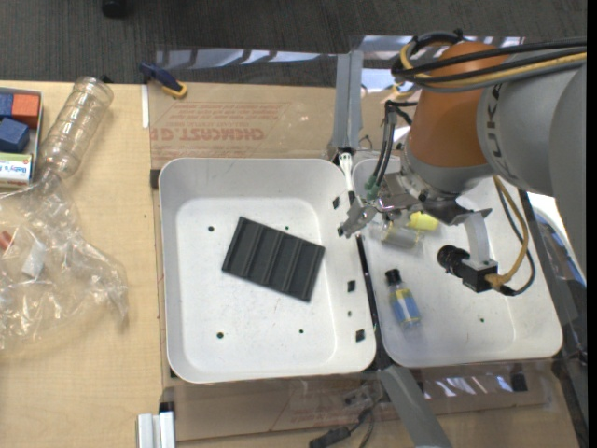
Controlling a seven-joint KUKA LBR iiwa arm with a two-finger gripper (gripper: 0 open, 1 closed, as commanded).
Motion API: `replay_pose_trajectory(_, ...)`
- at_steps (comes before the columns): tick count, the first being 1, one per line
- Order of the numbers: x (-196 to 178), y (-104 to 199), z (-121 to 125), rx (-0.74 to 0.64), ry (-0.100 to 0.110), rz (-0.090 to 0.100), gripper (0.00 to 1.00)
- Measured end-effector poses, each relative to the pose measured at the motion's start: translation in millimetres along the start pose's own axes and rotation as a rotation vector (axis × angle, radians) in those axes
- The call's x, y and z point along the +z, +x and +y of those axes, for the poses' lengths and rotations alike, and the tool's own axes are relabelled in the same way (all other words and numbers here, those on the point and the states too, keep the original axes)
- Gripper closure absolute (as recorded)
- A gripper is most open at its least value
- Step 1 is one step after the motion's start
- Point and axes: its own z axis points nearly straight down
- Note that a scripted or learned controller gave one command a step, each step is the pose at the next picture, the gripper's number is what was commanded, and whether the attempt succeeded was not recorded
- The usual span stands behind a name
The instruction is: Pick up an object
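Bottle-shaped and small, with a black cap and a blue-and-yellow body, the little bottle (402,301) lies flat on the floor of the right bin (522,339), toward that bin's left side and nearer than the arm's wrist. Its long axis runs mostly far-to-near with a slight lean, cap pointing to the far side and a touch left, base toward the near side and a touch right.

Just beyond it, the gripper (373,211) hangs low over the far left corner of the right bin, close by the wall it shares with the left bin (177,278). From where I stand I cannot tell whether its fingers are apart or together; the wrist and cables crowd that spot. Something yellow (423,221) and a pale clear piece (399,238) sit right under the wrist, but nothing is plainly between the fingers.

I would call this the reaching step, with no grasp made. The next move, to my eye, calls for shifting nearer, settling over the bottle, and closing across its narrow width.

A dark ribbed slab (273,259) lies tilted in the left bin.
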Motion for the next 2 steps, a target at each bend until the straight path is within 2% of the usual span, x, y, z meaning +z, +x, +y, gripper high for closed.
replay_pose_trajectory(1, -8.2, -1.9, -0.2, 0.002, 0.002, -0.001, 1.00)
replay_pose_trajectory(2, -0.3, 22.2, 64.7, -0.005, -0.001, -0.001, 1.00)
